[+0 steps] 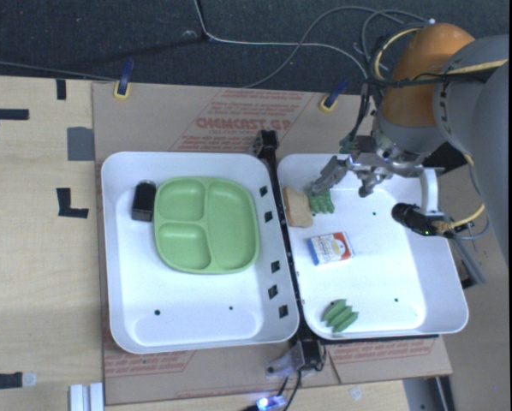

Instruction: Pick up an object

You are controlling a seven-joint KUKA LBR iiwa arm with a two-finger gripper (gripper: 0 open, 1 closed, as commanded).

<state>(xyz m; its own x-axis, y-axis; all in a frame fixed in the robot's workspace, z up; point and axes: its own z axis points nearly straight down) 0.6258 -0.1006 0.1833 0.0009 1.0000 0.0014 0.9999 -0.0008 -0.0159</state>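
My gripper [348,181] hangs over the far part of the right bin [427,272], its two grey fingers spread apart with nothing between them. Just below its left finger lies a small green object [323,203]. Beside that, against the bin's left wall, sits a tan bread-like piece [297,208]. A small white, red and blue packet [330,247] lies near the bin's middle. A green pea pod [340,315] rests near the front wall.
The left bin [128,298] holds a green divided plate [206,224] and a small black block [143,200] at its left. Black clips join the bins along the middle divider [277,229]. Cables trail behind the arm at top right.
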